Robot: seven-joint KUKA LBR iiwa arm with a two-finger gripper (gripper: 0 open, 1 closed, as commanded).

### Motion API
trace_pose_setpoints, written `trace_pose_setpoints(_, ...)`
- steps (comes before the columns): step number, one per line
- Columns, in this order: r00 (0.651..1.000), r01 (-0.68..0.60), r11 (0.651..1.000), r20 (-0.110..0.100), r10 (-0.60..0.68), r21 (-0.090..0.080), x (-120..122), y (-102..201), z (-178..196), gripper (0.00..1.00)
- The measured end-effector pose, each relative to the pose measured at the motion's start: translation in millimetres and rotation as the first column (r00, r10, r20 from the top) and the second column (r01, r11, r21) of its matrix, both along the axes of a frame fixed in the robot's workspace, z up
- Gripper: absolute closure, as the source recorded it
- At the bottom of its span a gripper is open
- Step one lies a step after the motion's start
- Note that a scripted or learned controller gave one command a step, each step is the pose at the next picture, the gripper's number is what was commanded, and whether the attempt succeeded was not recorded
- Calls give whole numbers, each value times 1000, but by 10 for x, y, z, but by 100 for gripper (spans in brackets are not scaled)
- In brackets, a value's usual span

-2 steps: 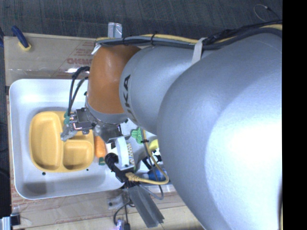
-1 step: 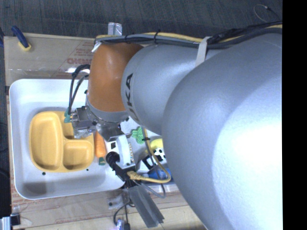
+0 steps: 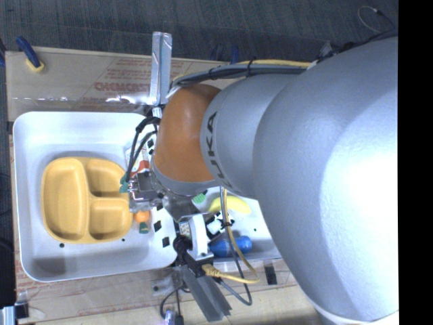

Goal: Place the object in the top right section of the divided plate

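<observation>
Pincer (image 3: 141, 193) low over the right edge of the yellow divided plate (image 3: 64, 198), largely hidden beneath the grey arm (image 3: 325, 154) and its orange band (image 3: 183, 137). Released or clenched: cannot tell from this angle.

Just below the pincer, nearly touching it, a small orange object (image 3: 141, 216) with a green bit at its lower end, close against the plate's right rim beside the lower right section. Held or merely lying on the floor of the left bin (image 3: 34, 137): cannot tell.

To the left of the pincer, the plate's two smaller sections, the upper one level with the pincer or slightly above it; further left, the one large section.

To the right of the pincer and under the arm, a yellow item (image 3: 233, 205) and, lower, a blue item (image 3: 226, 246), both well apart from the orange object.
</observation>
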State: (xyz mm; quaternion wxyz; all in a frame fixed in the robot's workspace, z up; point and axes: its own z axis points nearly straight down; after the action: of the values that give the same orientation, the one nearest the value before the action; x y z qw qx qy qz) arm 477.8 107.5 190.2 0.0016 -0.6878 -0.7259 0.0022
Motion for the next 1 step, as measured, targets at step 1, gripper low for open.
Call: trace_pose_setpoints(1, 995, -101, 995, 0, 101, 1, -17, -776, 5, 100)
